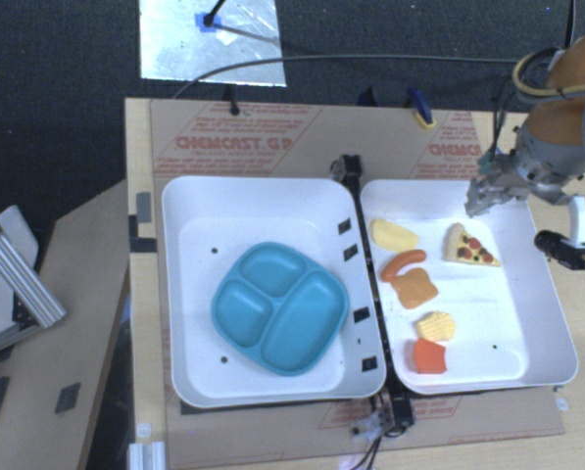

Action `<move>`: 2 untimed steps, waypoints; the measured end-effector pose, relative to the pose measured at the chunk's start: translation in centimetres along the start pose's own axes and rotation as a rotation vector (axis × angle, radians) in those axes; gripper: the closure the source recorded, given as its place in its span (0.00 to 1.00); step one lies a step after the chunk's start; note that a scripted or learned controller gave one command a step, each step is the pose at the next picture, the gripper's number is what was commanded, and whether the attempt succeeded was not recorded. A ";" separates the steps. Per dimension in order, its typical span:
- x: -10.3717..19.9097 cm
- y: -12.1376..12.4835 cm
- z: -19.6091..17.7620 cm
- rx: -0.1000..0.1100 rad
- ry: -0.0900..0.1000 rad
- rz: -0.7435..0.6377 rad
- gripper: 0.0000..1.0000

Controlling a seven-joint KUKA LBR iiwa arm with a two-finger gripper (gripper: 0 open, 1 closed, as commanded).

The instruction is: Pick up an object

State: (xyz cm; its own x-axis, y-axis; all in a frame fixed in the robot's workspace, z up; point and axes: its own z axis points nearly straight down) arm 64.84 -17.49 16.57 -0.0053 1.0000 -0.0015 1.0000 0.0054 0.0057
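Note:
The right bin (pixel 542 336) holds toy food: a pale yellow piece (pixel 394 233), a red sausage (pixel 403 262), a brown toast piece (pixel 415 288), a ridged yellow chip (pixel 435 326), an orange-red block (pixel 429 356) and a pizza slice (pixel 468 247). My gripper (pixel 480 202) hangs over the bin's far right part, just above and behind the pizza slice. Nothing shows between its fingers.
The left bin (pixel 194 262) carries a blue divided plate (pixel 279 306). A black clip bar (pixel 364 272) joins the two bins. The grey arm with its orange band (pixel 564 116) comes in at the upper right. A foil sheet (pixel 210 25) lies beyond the bench.

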 end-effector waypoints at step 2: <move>-0.6 -0.4 -10.6 -0.001 -0.001 0.000 1.00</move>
State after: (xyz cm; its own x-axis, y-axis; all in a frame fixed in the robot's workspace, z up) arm 64.39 -18.11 27.12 -0.0050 1.0000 -0.0021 1.0000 0.0050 0.0066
